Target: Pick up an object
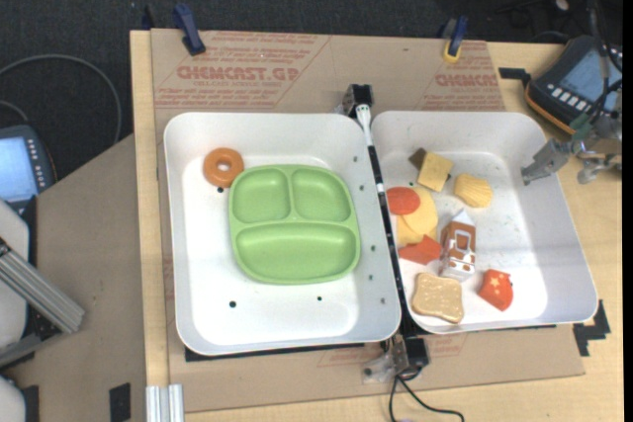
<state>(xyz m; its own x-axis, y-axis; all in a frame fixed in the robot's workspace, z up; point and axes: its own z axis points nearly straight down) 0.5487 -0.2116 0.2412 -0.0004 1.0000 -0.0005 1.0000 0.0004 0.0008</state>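
Starting at the near edge: right bin (pixel 569 242) has a toast slice (pixel 438 297) at its front rim, with a red strawberry-like piece (pixel 497 289) just to its right. Behind the toast sits a small red-and-white toy (pixel 457 249), touching a red wedge (pixel 419 250) on its left. Next back, a yellow round piece (pixel 416 218) with a red-orange disc (pixel 403 201) overlapping its upper left. Further back: yellow ridged piece (pixel 473 191), pale yellow cube (pixel 434 172), and a small brown bit (pixel 417 157) touching the cube's left corner. All of these lie loose on the bin floor, nothing lifted.

Left bin (pixel 188 242) holds a green divided plate (pixel 294 222), three compartments, lying flat in the middle. Orange donut (pixel 224 166) sits just off the plate's far-left corner, on the bin floor.

Gripper (pixel 546 162) is at the right bin's far-right rim, well apart from all the pieces. Can't tell if the claw is spread or pressed together; too small and blurred. Nothing visible between its fingers.

Far side: two clamps, blue (pixel 188 29) and blue-yellow (pixel 455 39), on the cardboard's (pixel 247 64) back edge.
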